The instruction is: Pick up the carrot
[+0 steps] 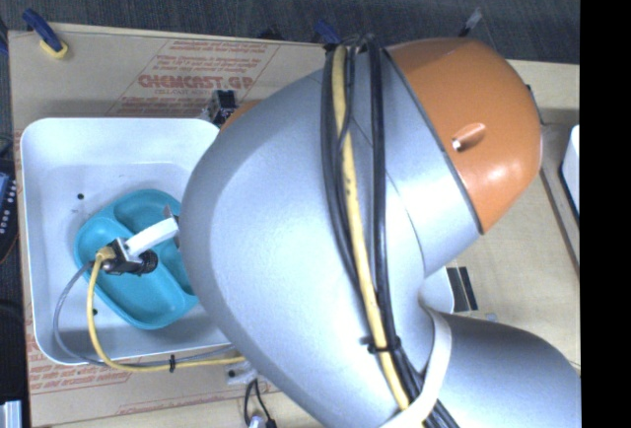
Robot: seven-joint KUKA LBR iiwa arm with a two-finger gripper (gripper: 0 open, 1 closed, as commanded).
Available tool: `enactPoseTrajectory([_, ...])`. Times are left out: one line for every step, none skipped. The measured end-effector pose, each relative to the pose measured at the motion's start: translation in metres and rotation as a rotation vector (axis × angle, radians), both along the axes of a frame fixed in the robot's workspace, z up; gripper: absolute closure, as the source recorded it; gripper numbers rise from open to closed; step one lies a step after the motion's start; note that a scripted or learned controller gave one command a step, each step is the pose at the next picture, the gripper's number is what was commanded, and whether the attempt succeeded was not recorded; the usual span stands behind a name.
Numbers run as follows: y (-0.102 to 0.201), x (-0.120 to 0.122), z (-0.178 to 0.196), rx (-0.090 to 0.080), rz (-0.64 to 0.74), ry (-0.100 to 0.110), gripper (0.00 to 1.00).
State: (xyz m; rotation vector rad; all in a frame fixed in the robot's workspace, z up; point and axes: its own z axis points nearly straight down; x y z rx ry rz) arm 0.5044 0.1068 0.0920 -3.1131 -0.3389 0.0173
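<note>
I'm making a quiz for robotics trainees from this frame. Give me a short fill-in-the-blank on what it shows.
1. The arm is grey with an ___ band.
2. The blue object lies in the ___ bin.
3. A ___ cable curves over that bin's floor.
4. The bins are ___ in colour.

Missing words: orange; left; yellow; white
</note>
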Motion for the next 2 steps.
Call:
enactPoseTrajectory([0.085, 0.035, 0.037, -0.004, -0.003, -0.005, 0.0])
enactPoseTrajectory([0.108, 0.076, 0.073, -0.005, -0.001, -0.01, 0.0])
